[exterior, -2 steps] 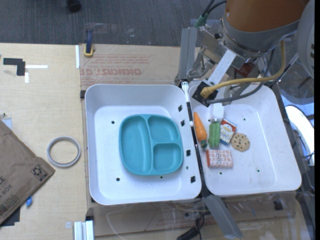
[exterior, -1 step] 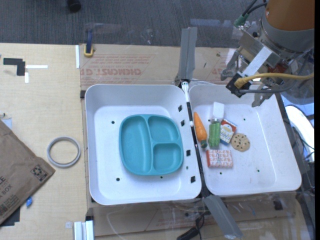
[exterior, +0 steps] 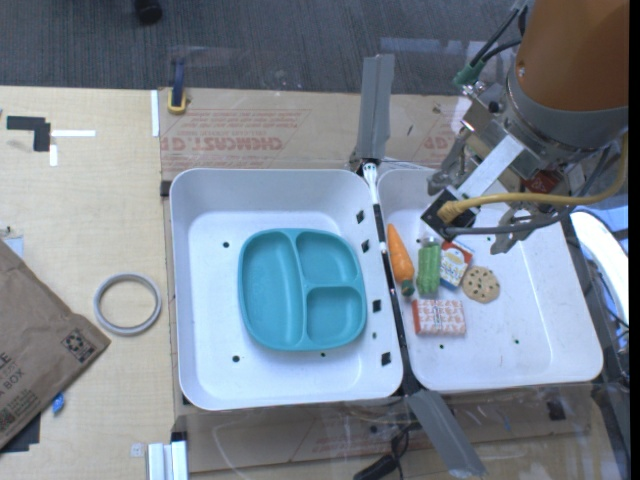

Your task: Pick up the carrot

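The carrot is orange with a small green end. It lies in the right bin, close along that bin's left wall and pointing roughly front to back. My gripper hangs above the rear part of the right bin, to the right of the carrot and apart from it. Nothing shows in its grasp.
Beside the carrot lie a green tube-shaped item, a small printed packet, a cookie and a red-and-white packet. The left bin holds a teal divided plate. A tape ring lies on the bench at left.
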Controlling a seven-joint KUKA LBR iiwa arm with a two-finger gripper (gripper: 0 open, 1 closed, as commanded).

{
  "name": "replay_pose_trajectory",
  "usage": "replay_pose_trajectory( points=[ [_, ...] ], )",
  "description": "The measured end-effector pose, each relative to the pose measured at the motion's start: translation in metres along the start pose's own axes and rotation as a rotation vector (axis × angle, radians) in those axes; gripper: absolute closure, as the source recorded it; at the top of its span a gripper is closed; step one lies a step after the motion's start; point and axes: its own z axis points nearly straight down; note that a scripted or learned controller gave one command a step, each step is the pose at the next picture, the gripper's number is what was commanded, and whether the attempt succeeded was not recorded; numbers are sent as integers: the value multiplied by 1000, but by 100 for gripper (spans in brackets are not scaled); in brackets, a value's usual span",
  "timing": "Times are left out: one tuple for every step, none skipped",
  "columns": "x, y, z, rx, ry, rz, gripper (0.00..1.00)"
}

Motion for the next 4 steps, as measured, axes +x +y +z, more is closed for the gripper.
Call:
replay_pose_trajectory(
  points=[
    [-12,16,0,-1,1,71,0],
    [15,-20,0,-1,1,37,0],
    [16,-19,-9,-2,-1,40,100],
    [42,61,15,-1,-1,-196,100]
  ],
)
